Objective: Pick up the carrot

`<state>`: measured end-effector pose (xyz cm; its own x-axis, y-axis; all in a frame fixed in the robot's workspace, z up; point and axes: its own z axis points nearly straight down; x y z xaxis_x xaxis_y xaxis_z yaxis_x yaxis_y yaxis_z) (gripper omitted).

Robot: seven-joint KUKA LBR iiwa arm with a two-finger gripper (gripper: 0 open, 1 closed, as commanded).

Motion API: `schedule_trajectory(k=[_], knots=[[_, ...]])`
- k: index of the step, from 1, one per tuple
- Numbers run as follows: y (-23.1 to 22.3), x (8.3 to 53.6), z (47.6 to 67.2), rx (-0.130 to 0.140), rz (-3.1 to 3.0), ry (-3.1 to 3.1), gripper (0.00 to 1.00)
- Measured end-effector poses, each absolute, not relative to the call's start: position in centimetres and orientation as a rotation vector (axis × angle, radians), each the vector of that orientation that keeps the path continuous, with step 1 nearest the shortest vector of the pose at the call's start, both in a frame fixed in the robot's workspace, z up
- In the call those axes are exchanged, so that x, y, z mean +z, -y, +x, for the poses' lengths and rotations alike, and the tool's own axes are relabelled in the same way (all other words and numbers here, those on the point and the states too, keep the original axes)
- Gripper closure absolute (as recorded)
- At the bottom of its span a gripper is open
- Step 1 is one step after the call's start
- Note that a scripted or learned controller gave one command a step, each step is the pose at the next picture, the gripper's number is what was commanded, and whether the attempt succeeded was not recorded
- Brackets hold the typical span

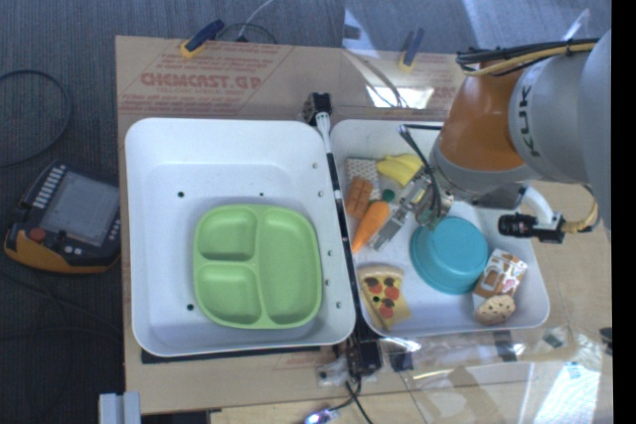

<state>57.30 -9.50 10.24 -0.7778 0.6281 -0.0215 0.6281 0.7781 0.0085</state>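
Orange stood out first: the carrot (370, 221) lay slantwise in the right bin (532, 313), close against its left wall, its green top pointing up and to the right toward the pincer (405, 210). The pincer sat low over the bin just beside that leafy end, its metal fingers (393, 225) reaching down and to the left so that one seemed to lie along the carrot's right flank; from where I stood I could not tell whether they were spread or pressed together, nor whether anything was pinched between them. The grey arm (556, 114) came in from the right, its orange band (482, 119) hanging above the bin's upper part. Just above the carrot was a small orange-brown block (359, 193), and a yellow toy (399, 168), perhaps a banana, lay beside the pincer's upper side. A blue bowl (452, 255) sat near the middle of the same bin, with a pizza slice (382, 294) below the carrot at the bottom left corner and a patterned little packet (499, 286) to the bowl's right. In the left bin (159, 154) rested a green divided plate (257, 264). Both bins sat on a cardboard-covered surface (199, 79), and a handheld control pendant (68, 219) lay on the dark floor to the left.
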Motion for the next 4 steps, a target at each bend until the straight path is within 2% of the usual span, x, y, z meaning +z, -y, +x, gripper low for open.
schedule_trajectory(k=[1,2,3,4], knots=[[10.3,9.1,60.5,0.003,1.472,-2.764,0.0],[10.6,8.9,65.1,-0.033,1.8,-2.614,0.0],[12.0,9.8,65.0,-0.066,1.791,-2.595,1.0],[10.7,9.3,56.2,0.007,1.758,-2.586,1.0]])
